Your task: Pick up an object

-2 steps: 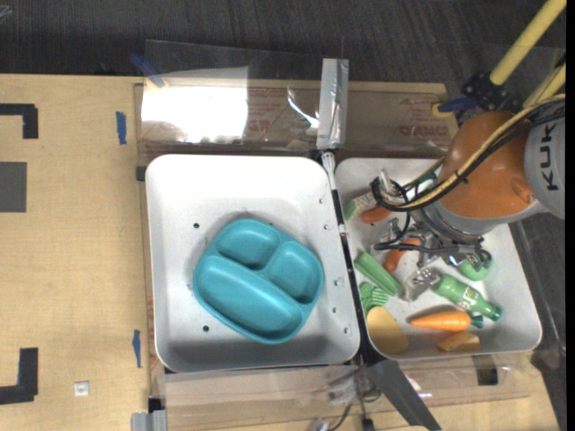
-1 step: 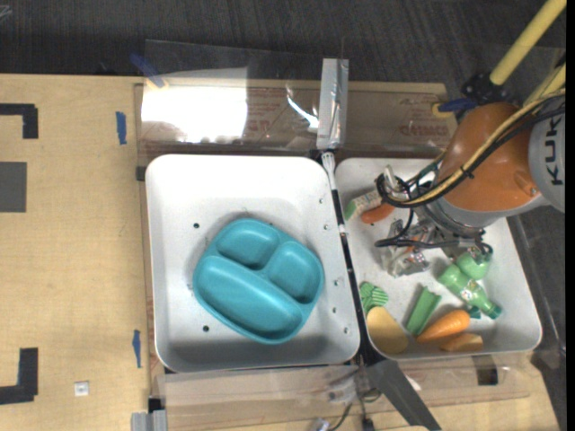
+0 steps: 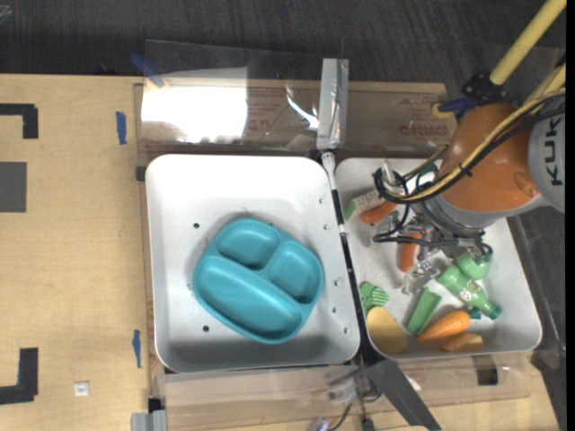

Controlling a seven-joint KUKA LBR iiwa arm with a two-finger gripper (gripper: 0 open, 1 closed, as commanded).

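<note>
Gripper (image 3: 429, 260): hangs low inside the right bin, below the orange band of the arm, among dark cables; its tip is lost in the clutter of toys, so I cannot tell whether it grips anything.
Arm (image 3: 490, 164): grey with a broad orange band, directly above the gripper, reaching in from the right with yellow and black cables looped along it.
Bench (image 3: 67, 241): tan board spreading well to the left of the gripper, marked with black corner brackets and bits of blue tape.
Left bin (image 3: 175, 191): shallow white tray just left of the gripper, across the shared rim.
Right bin (image 3: 521, 312): shallow white tray surrounding the gripper, toys piled in its near half.
Teal divided plate (image 3: 259, 279): three compartments, lying in the left bin, well to the left of the gripper.
Green toy bottle (image 3: 467, 285): just right of and below the gripper, lying tilted.
Orange carrot (image 3: 446, 326): below the gripper, near the front wall.
Yellow piece (image 3: 386, 328): below and left of the gripper.
Green pod (image 3: 420, 311): directly below the gripper, between yellow piece and carrot.
</note>
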